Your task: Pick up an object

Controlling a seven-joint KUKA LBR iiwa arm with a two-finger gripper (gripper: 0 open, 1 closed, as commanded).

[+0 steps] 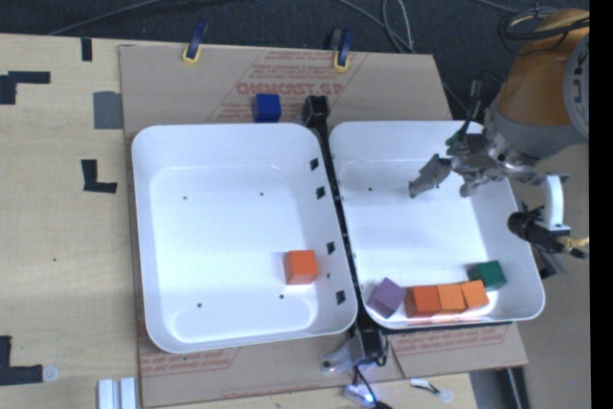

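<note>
Claw [448,179]: positioned above the right bin [402,144], toward its far right part, with the 2 fingers spread apart and nothing between them; 1 finger [428,176] points left over the bare white floor, the other sits nearer the right wall. Arm [541,96]: enters from the right edge, orange band visible above the wrist. Right bin contents: all gathered along the near wall, well apart from the claw. A purple block [386,297] lies at the near left corner; just beside it a row of 3 orange blocks [440,300] runs rightward, touching one another; a green block [488,275] sits at the right end of that row, just behind it. Left bin [153,158]: 1 orange cube [301,266] rests on the floor near the right wall, toward the near side. Tabletop [48,206]: a cardboard sheet [230,77] lies under both bins, and a blue block [267,106] stands on it just beyond the left bin's far wall.
</note>
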